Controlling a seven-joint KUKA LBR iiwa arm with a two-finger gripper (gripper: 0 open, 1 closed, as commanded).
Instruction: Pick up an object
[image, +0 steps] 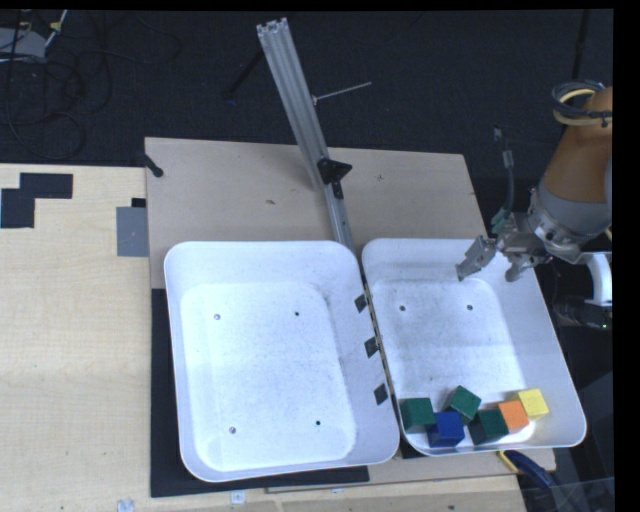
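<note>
- The arm (578, 170) comes in from the right edge of the frame, orange band up top, grey wrist below.
- Its gripper (494, 259) hangs over the upper rim of the right bin (440, 330), fingers spread apart with nothing between them.
- Down in the lower right corner of that bin sits the cluster of blocks, well apart from the gripper.
- From the left: a green block (416, 411), a blue block (448, 429), another green block (464, 401), a dark green block (488, 426), an orange block (513, 413), a yellow block (533, 402).
- They are packed close, several touching.
- The left bin (262, 350) lies just beside the right one.
- A slanted metal rail (300, 110) rises from the bench toward the top of the frame.
</note>
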